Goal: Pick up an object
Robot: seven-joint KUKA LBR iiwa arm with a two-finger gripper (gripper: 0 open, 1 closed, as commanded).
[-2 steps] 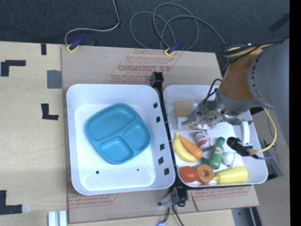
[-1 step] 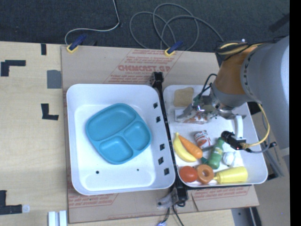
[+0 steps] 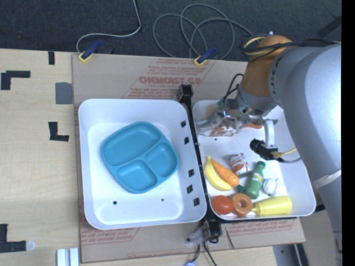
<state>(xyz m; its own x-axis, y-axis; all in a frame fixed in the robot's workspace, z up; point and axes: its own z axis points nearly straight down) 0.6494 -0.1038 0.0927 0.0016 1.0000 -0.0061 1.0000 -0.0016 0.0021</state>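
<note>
End effector (image 3: 226, 115) state: cannot tell. Crumpled wrapper (image 3: 222, 128) beneath: light, soft, crushable; grip its bunched middle.

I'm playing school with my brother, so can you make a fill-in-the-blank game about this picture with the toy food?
1. The divided plate in the left bin is colored ____.
2. The plate has ____ sections.
3. The carrot lies on top of the yellow ____.
4. The toy food sits in the ____ bin, where the arm reaches.

Missing words: blue; three; banana; right
</note>
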